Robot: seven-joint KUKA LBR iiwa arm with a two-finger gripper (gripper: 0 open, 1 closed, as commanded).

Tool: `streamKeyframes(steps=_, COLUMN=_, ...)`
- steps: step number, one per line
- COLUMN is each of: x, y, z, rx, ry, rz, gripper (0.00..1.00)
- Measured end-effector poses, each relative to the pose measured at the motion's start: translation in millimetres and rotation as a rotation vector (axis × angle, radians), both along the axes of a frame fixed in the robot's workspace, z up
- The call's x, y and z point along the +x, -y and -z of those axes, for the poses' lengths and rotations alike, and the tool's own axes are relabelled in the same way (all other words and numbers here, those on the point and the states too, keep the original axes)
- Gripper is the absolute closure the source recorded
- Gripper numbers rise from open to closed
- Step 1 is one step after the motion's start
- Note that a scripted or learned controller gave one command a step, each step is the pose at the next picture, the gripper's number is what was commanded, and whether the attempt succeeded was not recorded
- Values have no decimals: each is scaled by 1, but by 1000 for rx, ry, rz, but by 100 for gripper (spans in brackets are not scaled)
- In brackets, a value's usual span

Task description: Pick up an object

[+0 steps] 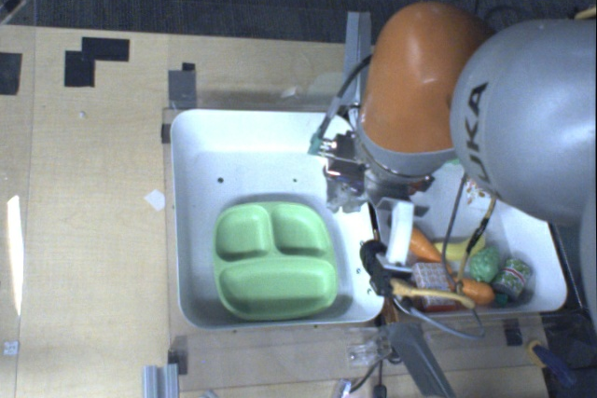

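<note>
My gripper (347, 194) hangs under the big orange-banded wrist, over the wall between the two bins, just past the upper right corner of a green divided plate (276, 261). That plate lies flat in the left bin (201, 200). The right bin (546, 294) is largely covered by the arm. In its near part I see an orange carrot (425, 246), a brown patterned block (432, 276), a leafy green piece (483, 264) and a small green can (512, 277). Nothing shows between the fingers.
A yellow item (455, 250) and another orange piece (477, 292) lie among the right bin's things. Bare white floor lies behind the plate in the left bin. Black marks (93, 59) sit on the wooden bench at the far left.
</note>
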State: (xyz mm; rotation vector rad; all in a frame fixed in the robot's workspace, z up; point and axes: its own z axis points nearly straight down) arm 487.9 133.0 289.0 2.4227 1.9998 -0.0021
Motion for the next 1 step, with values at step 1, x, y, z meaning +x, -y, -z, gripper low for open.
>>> streamKeyframes(steps=1, x=0, y=-90, z=17, rx=0, ry=0, rz=1, gripper=100)
